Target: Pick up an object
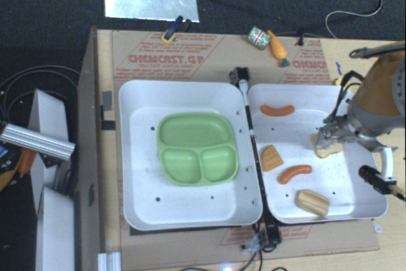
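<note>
Gripper (329, 136) is down in the right bin (304, 209), right over a tan piece (328, 150); finger state unclear. Grasp stage; next comes a clean lift.

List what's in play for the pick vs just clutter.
In play: gripper, over tan piece; two sausages; bread slice; bread roll; right bin.
Clutter: green plate; left bin; toy carrot; can.

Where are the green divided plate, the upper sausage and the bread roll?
green divided plate (190, 130): camera view, floor of its large top compartment.
upper sausage (277, 110): camera view, middle of its length.
bread roll (313, 202): camera view, centre of its top.
</note>
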Robot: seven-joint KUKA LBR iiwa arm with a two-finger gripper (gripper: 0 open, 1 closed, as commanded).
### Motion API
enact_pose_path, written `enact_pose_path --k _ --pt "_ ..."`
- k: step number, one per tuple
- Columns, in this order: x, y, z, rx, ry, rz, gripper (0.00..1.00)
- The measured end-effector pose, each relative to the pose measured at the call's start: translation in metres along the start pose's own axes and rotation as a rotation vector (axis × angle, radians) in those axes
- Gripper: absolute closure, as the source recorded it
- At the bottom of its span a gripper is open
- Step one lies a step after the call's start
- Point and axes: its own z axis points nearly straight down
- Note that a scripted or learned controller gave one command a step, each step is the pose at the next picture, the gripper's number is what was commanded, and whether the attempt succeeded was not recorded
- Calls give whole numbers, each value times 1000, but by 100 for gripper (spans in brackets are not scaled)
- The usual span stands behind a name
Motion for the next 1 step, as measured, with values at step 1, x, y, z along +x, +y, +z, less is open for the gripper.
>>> enact_pose_path --k 1 --pt "34 -45 -82 10 7 0 100"
